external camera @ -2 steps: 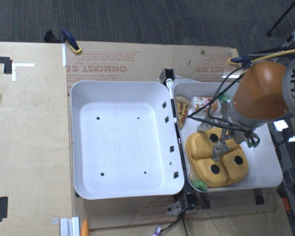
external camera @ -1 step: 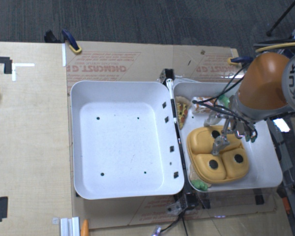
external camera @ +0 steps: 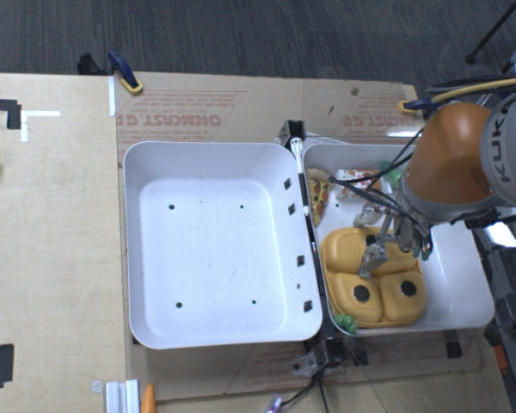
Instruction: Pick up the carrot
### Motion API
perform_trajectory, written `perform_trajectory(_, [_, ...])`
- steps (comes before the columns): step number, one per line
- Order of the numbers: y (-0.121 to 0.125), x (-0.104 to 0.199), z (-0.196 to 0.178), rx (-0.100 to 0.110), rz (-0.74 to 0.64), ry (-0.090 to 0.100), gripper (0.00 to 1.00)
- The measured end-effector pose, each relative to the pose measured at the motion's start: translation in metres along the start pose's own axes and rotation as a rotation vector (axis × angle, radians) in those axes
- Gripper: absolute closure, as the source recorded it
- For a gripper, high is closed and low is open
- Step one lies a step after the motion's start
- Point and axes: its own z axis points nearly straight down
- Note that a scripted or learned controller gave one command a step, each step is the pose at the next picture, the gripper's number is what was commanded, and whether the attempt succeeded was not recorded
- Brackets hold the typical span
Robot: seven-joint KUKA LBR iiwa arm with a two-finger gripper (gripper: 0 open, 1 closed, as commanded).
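The grey arm's hand (external camera: 374,261) hangs low over the yellow plastic moulded toy (external camera: 371,278) in the right-hand white bin (external camera: 451,304), grip unreadable, and the carrot, possibly buried there, looks unpicked.

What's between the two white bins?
In the camera view, a row of black clips runs along the seam joining the left bin and right bin.
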Motion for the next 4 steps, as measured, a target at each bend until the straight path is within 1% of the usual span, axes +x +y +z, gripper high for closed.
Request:
perform_trajectory(1, [-0.005, 0.0, 0.0, 0.001, 0.117, 0.001, 0.0])
perform_trajectory(2, [-0.013, 0.006, -0.003, 0.016, 0.438, -0.018, 0.0])
perform_trajectory(3, [-0.02, 0.009, -0.004, 0.016, 0.61, -0.024, 0.0])
perform_trajectory(4, [-0.023, -0.012, -0.002, 0.028, 0.749, 0.002, 0.0])
